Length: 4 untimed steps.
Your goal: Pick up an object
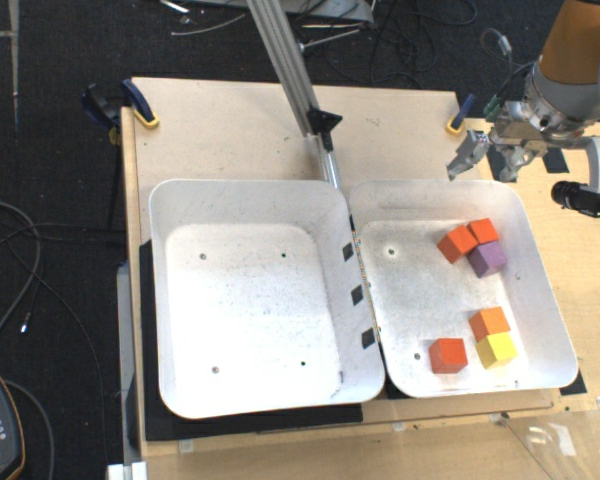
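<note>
Several small blocks lie in the right bin (410, 298). Two orange blocks (457, 244) (483, 231) and a purple block (489, 259) cluster near its far side. Toward its near edge sit another orange block (490, 321), a yellow block (497, 349) and a red-orange block (447, 355). My gripper (486, 162) hangs above the bin's far right corner, beyond the orange and purple cluster. It is open, with nothing between its fingers (466, 158).
The left bin (170, 268) stands beside the right one, their rims meeting at the middle. A slanted metal rail (285, 53) runs down to the bins' far junction. Clamps (140, 103) (458, 116) sit at the board's far corners.
</note>
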Motion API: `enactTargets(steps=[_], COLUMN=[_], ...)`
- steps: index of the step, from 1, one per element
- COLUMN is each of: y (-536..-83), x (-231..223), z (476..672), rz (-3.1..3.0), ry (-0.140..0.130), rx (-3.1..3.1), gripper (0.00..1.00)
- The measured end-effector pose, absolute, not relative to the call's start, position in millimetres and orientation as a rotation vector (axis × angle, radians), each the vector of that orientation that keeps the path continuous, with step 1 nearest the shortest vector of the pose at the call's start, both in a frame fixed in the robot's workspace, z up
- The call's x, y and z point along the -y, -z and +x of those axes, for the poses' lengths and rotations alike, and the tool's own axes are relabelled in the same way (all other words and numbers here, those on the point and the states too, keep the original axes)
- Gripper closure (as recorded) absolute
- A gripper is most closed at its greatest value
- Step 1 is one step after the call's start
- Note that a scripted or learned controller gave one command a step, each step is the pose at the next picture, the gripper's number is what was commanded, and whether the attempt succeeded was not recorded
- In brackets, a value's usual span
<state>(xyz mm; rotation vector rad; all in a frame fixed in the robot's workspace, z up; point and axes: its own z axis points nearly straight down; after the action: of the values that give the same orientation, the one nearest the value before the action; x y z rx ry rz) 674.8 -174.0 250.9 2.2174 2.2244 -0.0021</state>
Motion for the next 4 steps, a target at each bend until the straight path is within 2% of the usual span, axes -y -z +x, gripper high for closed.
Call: enactTargets(steps=[1, 2, 3, 4], y=[-140.6, -176.2, -164.6, -121.2], x=[204.3, 186.2, 203.7, 203.3], z=[606.6, 617.2, 637.6, 632.6], rz=[2.231, 2.214, 2.217, 2.205], ry=[0.010, -0.004, -0.002, -0.015], rx=[-2.223, -2.223, -2.220, -2.209], gripper=[0.00, 0.00, 0.00, 0.00])
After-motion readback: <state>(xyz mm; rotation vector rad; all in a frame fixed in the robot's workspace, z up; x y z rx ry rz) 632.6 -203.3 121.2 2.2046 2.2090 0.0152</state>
